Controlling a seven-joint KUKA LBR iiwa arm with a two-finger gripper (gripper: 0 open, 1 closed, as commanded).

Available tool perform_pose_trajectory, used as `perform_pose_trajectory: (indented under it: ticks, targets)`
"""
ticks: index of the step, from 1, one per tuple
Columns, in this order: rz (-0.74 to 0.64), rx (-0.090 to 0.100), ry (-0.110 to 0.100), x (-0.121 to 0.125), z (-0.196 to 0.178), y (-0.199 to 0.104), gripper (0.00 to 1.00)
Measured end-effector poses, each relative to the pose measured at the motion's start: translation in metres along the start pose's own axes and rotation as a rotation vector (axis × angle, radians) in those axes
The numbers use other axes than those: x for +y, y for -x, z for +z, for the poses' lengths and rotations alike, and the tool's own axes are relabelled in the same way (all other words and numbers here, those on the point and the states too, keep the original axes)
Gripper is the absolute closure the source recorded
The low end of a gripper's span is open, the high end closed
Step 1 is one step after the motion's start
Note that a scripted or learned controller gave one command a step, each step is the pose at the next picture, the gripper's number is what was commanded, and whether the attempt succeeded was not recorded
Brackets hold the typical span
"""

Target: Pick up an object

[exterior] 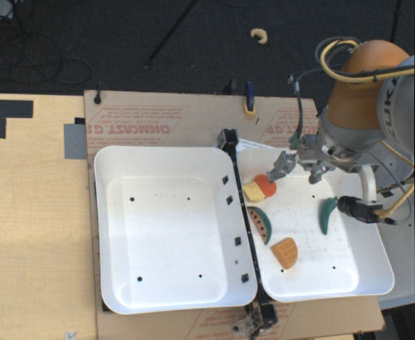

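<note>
Orange-red piece (265, 185) sits untouched at nine o'clock in my right bin (367, 275), gripper (298, 167) hovering just beside it at two o'clock, jaws spread, so the pick remains undone.

Smooth, glossy white plastic for the two bins (165, 289), sheen along the rims. Matt brown cardboard sheet (158, 122) beneath, printed in faded red. Pale wood-grain worktop (30, 225), dull finish. Dark, rough carpet-like floor (122, 34) behind. Glossy orange band (367, 83) on the arm; bare grey metal at the claw (299, 167). Matt, rubbery-looking toy food (285, 252).
</note>
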State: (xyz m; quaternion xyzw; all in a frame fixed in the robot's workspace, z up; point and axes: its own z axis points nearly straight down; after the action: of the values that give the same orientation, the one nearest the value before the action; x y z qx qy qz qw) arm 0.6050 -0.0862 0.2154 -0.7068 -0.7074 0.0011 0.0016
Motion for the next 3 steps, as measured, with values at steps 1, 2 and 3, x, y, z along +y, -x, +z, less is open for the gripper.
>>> perform_pose_trajectory:
  ticks: [1, 2, 3]
  targets:
    - [0.001, 0.001, -0.012, -0.013, 0.129, 0.007, 0.0]
    - [-0.003, -0.002, 0.005, 0.034, 0.128, 0.027, 0.0]
    - [0.0, 0.002, -0.004, 0.031, 0.118, 0.027, 1.0]
